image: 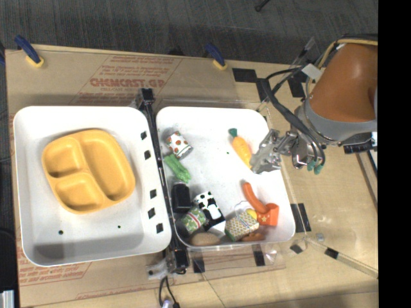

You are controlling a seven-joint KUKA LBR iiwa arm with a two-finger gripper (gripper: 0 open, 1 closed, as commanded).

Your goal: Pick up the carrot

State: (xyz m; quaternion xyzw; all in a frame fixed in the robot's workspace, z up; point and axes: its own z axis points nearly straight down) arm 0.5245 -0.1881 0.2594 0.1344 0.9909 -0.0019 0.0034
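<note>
**Camera view: pincer hanging beside the carrot**

The pincer (264,157) is hovering just right of the carrot (241,147), over the right bin (212,117) close to its right wall. I cannot tell whether it is apart or together; nothing is showing in its grip. The carrot is lying flat on bare white floor in the bin's upper right, green tip pointing up-left, probably free for a side approach. Open floor is stretching leftward toward a small can (178,145) and a green pod (177,169). Lower down, toys are crowding the near edge. The left bin (26,191) is holding a yellow divided tray (88,170).
</note>
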